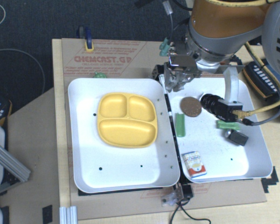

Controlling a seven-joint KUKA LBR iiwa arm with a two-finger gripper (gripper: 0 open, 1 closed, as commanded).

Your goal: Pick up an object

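My gripper (177, 82) hangs over the far left corner of the right bin (252, 169), close to the wall between the two bins. Just right of it and nearer the camera lies a brown round disc (192, 106). A green bar (180, 124) lies lengthwise beside the dividing wall, below the gripper. A small red and white carton (194, 164) sits near the bin's front edge. Farther right lie a short green piece (227, 124) and a dark grey block (236, 137). I see nothing held in the gripper.
The left bin (84, 157) holds a yellow divided plate (127, 119) in its middle. Both bins rest on a cardboard sheet (107, 52). A blue and yellow clamp (88, 38) stands at the sheet's far edge.
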